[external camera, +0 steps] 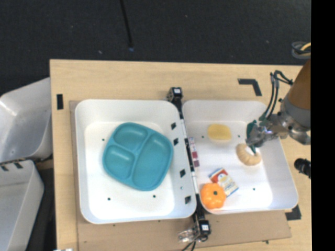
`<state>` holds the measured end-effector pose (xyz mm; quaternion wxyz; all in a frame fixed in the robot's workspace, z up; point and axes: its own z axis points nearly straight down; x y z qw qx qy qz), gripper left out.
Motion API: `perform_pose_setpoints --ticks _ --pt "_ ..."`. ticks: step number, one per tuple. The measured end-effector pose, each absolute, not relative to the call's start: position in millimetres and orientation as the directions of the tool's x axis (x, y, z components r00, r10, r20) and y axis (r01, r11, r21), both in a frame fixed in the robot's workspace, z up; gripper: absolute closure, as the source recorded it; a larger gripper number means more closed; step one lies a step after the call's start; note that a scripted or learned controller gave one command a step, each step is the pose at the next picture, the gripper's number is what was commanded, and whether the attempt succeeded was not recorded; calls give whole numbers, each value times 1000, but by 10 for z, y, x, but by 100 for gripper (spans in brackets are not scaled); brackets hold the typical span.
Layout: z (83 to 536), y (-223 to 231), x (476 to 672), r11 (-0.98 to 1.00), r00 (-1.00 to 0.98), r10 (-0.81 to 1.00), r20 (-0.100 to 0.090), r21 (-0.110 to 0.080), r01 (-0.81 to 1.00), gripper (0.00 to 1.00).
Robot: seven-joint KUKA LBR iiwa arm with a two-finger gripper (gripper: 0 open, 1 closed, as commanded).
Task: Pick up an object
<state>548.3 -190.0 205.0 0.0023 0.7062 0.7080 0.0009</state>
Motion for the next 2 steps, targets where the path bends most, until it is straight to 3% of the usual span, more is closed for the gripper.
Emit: perform_pose_setpoints --ticks 1,2 --pt "2660 -1837 5532 4 -4 1000 -3 8 1000 100" --pt "2660 -1351 5761 6 -6 1000 -1 3 1000 100"
